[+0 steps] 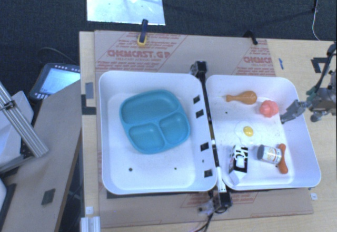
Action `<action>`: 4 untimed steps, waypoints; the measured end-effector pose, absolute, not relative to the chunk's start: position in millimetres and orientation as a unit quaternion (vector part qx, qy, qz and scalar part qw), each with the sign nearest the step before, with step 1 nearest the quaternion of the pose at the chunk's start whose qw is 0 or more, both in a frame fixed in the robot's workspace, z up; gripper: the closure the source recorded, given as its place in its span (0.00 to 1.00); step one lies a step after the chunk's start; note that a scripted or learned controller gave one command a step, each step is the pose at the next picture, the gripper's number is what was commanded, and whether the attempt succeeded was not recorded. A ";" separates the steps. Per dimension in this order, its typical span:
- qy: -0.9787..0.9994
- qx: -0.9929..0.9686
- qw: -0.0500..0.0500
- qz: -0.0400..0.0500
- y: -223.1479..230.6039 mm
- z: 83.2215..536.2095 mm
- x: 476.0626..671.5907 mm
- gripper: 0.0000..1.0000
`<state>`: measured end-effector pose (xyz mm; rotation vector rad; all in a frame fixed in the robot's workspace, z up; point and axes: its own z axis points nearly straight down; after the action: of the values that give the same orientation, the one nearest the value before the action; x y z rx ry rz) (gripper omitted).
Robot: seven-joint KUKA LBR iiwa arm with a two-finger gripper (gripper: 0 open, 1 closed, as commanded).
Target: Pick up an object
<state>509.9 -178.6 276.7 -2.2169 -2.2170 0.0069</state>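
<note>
The right bin (295, 88) holds several toy items: a brown drumstick (242, 98), a pink ball-like piece (268, 108), a fried egg (246, 131), a black-and-white carton (239, 158), a small jar lying on its side (269, 154) and an orange sausage (283, 158). My gripper (293, 111) reaches in over the bin's right rim and hangs just right of the pink piece. Nothing is visibly held in it. A blue divided plate (154, 120) lies in the left bin (110, 173).
A black hinge strip (206, 120) runs between the two bins. Cardboard (174, 51) lies under them on the bench. A yellow clamp (142, 40) sits at the cardboard's back edge, and a tablet (52, 82) rests off to the left.
</note>
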 end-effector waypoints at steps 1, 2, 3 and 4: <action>-0.708 -0.706 -0.001 0.000 -178.1 281.7 511.8 0.00; -0.708 -0.706 0.001 0.000 -175.7 219.5 513.9 0.00; -0.707 -0.707 0.001 0.000 -181.4 175.8 512.2 0.00; -0.707 -0.707 0.001 0.000 -181.8 134.0 511.5 0.00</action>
<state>511.5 -181.8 134.0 -2.2193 -2.2215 0.0011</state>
